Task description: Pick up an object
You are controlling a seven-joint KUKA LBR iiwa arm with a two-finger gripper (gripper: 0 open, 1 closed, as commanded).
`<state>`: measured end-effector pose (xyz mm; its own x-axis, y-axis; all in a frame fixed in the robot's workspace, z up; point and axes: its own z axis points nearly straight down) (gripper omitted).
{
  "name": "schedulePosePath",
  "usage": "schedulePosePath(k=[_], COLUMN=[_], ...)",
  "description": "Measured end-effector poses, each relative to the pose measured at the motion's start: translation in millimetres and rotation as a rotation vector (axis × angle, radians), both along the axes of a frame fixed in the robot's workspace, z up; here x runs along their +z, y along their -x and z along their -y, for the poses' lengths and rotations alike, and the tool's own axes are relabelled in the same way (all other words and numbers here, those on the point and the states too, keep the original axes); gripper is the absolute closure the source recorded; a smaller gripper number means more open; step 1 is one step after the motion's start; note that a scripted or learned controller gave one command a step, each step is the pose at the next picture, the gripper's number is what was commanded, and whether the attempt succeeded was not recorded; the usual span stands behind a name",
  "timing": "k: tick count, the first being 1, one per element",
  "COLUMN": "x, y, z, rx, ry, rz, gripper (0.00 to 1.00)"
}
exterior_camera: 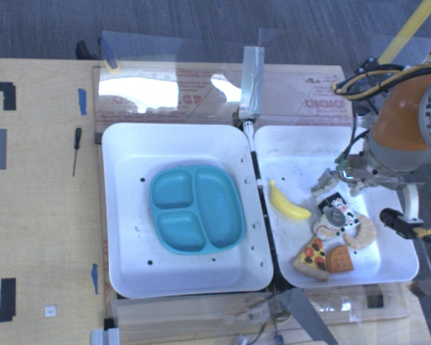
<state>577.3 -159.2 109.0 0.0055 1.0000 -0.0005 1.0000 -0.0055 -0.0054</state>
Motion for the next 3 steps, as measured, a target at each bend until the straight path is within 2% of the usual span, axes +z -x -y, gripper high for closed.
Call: schedulePosePath(k=[1,2,3], x=[-5,5,79], y=[41,39,33], z=[12,12,-63], rx=[0.003,0.002,0.015], ry=[-0.001,-0.001,-0.002], rz=[0.003,0.006,0.014], gripper=[0.0,1.0,1.0])
